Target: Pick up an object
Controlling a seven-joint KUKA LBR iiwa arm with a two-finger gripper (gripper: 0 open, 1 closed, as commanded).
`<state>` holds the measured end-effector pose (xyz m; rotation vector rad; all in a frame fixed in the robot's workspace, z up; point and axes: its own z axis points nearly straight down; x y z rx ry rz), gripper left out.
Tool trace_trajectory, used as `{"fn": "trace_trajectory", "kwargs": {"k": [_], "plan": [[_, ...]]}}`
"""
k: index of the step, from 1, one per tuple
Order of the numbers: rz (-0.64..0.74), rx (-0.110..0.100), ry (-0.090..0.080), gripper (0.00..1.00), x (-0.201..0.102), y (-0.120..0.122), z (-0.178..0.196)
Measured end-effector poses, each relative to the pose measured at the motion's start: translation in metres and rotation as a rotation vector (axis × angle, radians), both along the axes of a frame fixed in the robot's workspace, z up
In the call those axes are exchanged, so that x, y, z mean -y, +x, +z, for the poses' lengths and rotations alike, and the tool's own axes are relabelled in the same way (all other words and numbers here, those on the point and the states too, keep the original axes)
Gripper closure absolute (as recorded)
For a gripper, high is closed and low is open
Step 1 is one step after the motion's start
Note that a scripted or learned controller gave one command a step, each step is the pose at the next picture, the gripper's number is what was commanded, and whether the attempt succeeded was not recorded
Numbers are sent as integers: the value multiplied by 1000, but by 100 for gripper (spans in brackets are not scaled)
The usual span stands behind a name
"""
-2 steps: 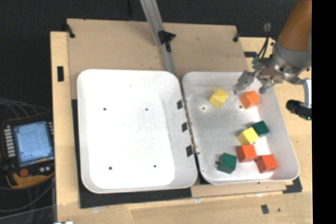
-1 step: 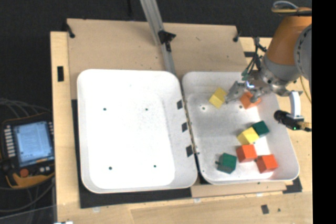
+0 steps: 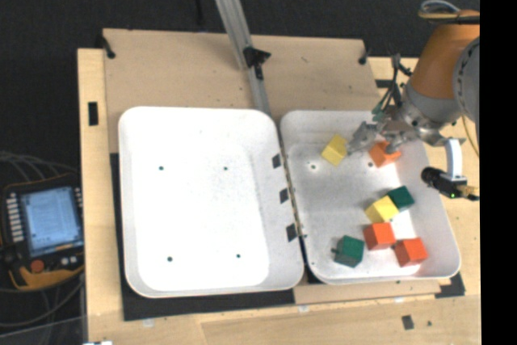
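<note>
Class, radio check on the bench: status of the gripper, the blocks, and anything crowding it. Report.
Gripper low in right bin, between yellow block and orange block; grasp unclear. Five more blocks clustered at bin's near right. Nothing else crowding it.

Two bins are sitting side by side on the counter (image 3: 186,69), the left bin (image 3: 137,133) touching the right bin (image 3: 311,271) along their inner rims. The blocks are all lying in the right bin: one block (image 3: 334,149) near its far left part, another (image 3: 384,153) to its right beneath the gripper (image 3: 373,133), and a cluster of five (image 3: 388,226) resting toward the near right corner. A handheld screen unit (image 3: 44,226) is lying off the counter's left side.
</note>
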<state>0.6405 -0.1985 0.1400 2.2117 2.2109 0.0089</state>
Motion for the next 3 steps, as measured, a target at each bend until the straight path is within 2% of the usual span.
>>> {"fn": "trace_trajectory", "kwargs": {"k": [1,2,3], "plan": [[0,0,-1,100,1,0,8],[-1,-5,3,100,7,0,73],[3,-10,6,100,7,1,87]]}}
